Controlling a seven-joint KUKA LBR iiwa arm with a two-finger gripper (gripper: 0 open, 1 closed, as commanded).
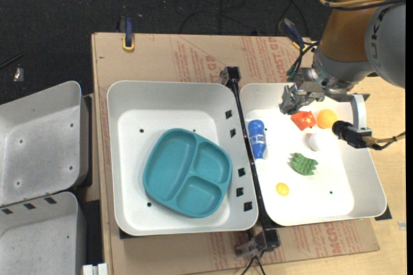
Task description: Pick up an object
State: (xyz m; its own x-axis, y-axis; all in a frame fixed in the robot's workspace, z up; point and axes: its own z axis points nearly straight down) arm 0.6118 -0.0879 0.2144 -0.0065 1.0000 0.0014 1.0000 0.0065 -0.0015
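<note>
Broadly, read from left to right, the bench looked as follows.

Left bin (122, 102): white and shallow, it sat on the brown bench board (168, 51), side by side with the other bin.

Teal tray (187, 172): a plate with three compartments, it lay flat in the left bin, turned at a slight angle, and took up the middle and lower part of the floor.

Right bin (361, 196): white as well, it held all the small objects.

Blue bottle (257, 138): it lay on its side along the right bin's left wall, left of and below the gripper, apart from it.

Yellow piece (282, 189): small and round, it rested alone near the bin's front, well apart from the gripper.

Green object (302, 164): a leafy-looking item, it lay near the middle of the bin floor, below the gripper and clear of it.

Gripper (292, 101): it hung low over the upper part of the right bin; whether it was wide, narrow or holding anything could not be told.

Red object (303, 119): it lay just beside the gripper, at its lower right; contact could not be judged.

Orange ball (326, 118): it sat just right of the red object.

White object (314, 140): pale against the bin floor, it lay just below those two.
</note>
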